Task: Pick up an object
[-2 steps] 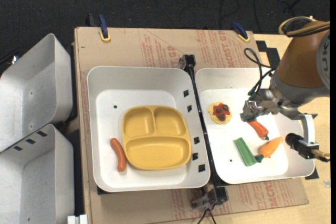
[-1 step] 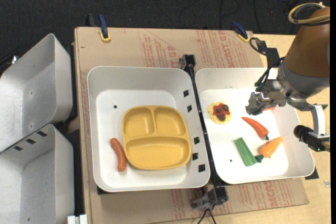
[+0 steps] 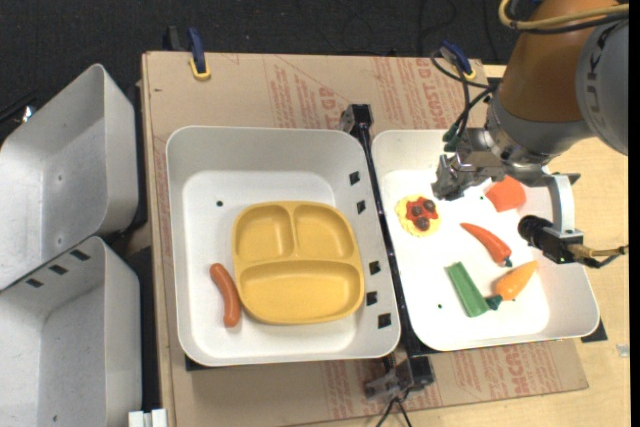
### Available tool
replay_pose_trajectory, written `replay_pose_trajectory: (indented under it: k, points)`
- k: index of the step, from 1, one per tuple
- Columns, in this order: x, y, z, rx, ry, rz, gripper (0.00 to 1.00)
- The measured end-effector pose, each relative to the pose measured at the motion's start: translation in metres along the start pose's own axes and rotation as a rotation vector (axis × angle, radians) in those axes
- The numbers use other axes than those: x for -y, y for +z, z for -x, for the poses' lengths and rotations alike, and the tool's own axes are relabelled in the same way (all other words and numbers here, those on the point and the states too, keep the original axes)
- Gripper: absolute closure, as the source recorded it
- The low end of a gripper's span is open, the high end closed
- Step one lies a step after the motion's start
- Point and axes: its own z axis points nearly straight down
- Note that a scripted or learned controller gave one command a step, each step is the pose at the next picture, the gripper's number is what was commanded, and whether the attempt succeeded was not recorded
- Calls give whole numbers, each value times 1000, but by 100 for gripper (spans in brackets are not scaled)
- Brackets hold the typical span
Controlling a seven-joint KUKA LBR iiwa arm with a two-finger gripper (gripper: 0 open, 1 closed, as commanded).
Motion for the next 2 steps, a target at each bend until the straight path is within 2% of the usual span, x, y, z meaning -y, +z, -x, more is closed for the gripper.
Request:
replay_pose_trajectory:
  k: [2]
  points:
    - [-48,18,-103,0,0,-2,100]
